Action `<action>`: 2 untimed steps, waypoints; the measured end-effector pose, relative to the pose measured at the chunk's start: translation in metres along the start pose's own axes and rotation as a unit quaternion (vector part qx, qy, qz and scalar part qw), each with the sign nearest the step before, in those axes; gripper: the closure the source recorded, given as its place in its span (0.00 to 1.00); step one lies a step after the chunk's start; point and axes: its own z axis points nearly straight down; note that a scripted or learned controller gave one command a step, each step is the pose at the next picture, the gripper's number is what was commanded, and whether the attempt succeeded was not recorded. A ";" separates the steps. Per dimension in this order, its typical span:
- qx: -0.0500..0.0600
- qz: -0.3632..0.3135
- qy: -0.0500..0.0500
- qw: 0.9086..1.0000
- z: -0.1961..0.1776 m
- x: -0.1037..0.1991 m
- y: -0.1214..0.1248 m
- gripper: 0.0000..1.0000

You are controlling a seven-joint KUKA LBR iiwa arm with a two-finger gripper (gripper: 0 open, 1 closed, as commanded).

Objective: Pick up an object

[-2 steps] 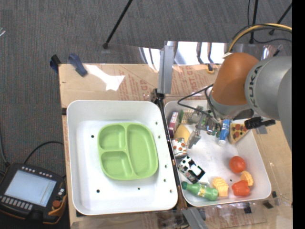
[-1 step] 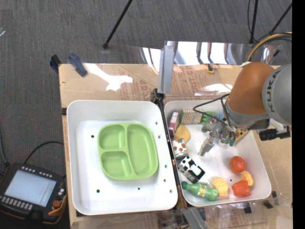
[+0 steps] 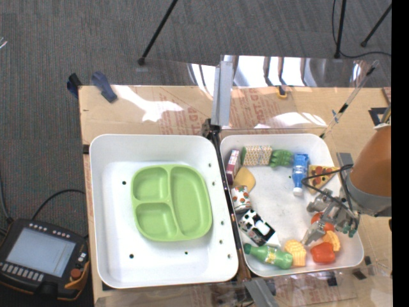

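Orange toy, no readable label

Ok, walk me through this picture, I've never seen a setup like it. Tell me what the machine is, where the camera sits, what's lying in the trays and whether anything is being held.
One camera, fixed above the bench, looks down at a slant. The machine is a grey robot arm with an orange band, reaching in from the picture's right; its two-finger gripper is low over the right white bin. That bin holds small toys: a blue bottle, a green bottle, a black-and-white cow-patterned block, a red pepper-like piece and others. The left white bin holds a green divided plastic plate. The gripper sits among orange and red pieces, but I cannot tell whether it holds anything.
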 end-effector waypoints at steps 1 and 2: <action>-0.002 -0.003 -0.001 1.000 -0.010 -0.001 0.003 1.00; -0.002 0.063 0.000 0.998 0.001 -0.029 0.079 1.00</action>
